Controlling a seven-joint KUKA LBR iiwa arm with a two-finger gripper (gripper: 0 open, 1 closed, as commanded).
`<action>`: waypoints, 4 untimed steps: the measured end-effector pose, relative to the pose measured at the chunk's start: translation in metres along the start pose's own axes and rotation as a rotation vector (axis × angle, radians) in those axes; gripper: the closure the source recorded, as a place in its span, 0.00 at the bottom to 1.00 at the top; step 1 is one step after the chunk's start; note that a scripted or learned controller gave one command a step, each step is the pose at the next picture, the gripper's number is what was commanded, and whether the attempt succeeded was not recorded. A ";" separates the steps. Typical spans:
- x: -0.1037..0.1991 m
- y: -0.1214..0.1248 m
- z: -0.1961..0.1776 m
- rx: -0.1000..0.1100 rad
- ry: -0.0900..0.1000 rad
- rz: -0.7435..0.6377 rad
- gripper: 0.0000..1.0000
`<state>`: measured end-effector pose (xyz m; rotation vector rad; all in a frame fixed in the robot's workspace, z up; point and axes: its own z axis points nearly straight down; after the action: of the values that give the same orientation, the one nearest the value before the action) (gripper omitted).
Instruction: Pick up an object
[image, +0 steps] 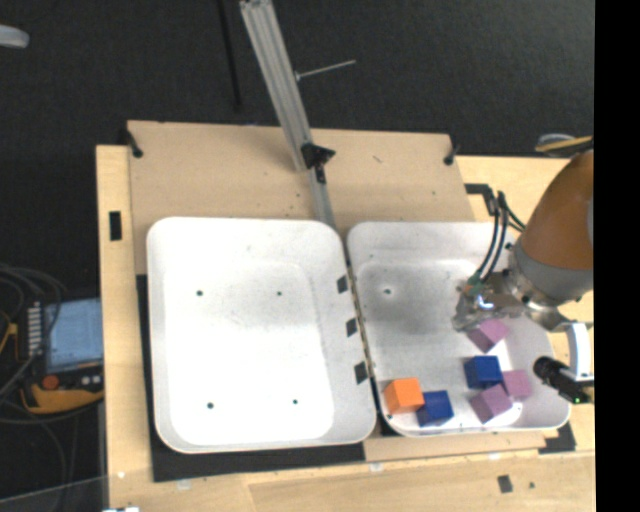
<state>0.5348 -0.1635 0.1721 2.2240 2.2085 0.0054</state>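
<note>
On the desk (250, 180), two white bins sit side by side. The pincer (478, 308) hangs over the right bin (400, 260), just above a purple block (488, 333) (its grip state I cannot tell). Blue and orange blocks lie nearer that bin's front edge.

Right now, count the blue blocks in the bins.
2, both in the right bin. One blue block sits near its right side, among the purple blocks. The other blue block lies at the front edge beside the orange block. The arm may hide more.

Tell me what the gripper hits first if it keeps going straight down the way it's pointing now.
Most likely the purple block lying right under the gripper in the right bin. The gripper points down into the bin, and that block sits at its tip. Depth is hard to judge from this slanted view, so it may already be touching.
</note>
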 end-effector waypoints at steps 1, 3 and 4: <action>-0.003 0.002 -0.044 0.001 0.000 -0.010 1.00; 0.052 0.015 -0.079 0.006 0.003 -0.014 1.00; 0.097 0.020 -0.071 0.008 0.004 -0.013 1.00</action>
<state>0.5550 -0.0667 0.2434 2.2154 2.2286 0.0005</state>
